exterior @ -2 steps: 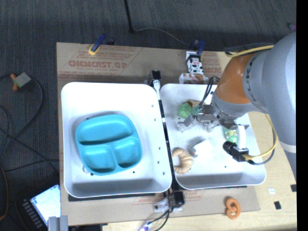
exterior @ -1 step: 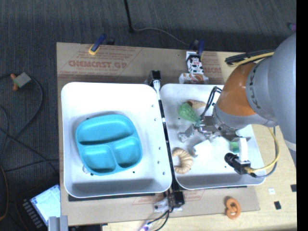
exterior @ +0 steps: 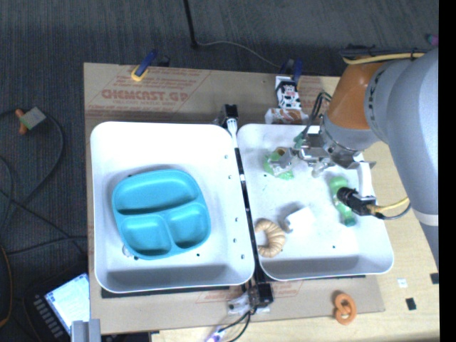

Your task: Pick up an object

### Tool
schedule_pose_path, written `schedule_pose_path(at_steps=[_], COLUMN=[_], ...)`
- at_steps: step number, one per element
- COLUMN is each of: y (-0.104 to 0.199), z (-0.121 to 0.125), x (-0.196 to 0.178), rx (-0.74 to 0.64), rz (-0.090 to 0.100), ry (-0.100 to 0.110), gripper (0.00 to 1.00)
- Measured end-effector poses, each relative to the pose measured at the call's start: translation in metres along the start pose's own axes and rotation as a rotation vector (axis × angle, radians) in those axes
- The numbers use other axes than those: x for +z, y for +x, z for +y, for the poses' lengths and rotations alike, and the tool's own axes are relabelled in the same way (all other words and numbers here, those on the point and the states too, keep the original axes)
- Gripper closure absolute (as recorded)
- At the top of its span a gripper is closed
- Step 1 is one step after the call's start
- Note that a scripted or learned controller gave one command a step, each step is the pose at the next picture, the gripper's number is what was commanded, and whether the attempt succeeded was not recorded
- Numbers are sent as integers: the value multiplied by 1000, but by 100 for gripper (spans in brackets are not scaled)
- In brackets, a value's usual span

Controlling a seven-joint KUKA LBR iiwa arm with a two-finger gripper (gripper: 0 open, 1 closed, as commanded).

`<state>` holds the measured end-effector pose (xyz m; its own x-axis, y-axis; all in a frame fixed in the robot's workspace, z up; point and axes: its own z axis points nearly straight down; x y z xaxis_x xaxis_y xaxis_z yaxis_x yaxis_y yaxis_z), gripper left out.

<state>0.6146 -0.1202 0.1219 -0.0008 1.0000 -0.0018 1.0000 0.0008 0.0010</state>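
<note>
Several small objects lie scattered in the right-hand shallow white bin (exterior: 370,262), and the grey arm's two-finger gripper (exterior: 313,152) hangs low over that bin's far half, reaching in from the right. Closest to it is a small green and white crumpled item (exterior: 279,162), lying just beside the gripper toward the bin's left wall, so any descent would need a short shift leftward. A green elongated toy with a dark end (exterior: 345,201) lies nearer the camera on the gripper's right, its long axis running roughly front to back. Further forward sit a white blocky piece (exterior: 299,218) and a tan ring-shaped pastry toy (exterior: 270,236) at the near left corner. Whether the jaws stand apart or together I cannot tell from this angle; nothing is plainly seen between them. The left bin holds a blue divided plastic tray (exterior: 160,212).
</note>
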Motion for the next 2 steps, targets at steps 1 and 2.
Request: schedule_pose_path(at_steps=[1,2], y=[8,16], z=[-77,-46], x=[34,26], rx=[2,0], rz=[0,1], ry=[-4,1], gripper=[0,0])
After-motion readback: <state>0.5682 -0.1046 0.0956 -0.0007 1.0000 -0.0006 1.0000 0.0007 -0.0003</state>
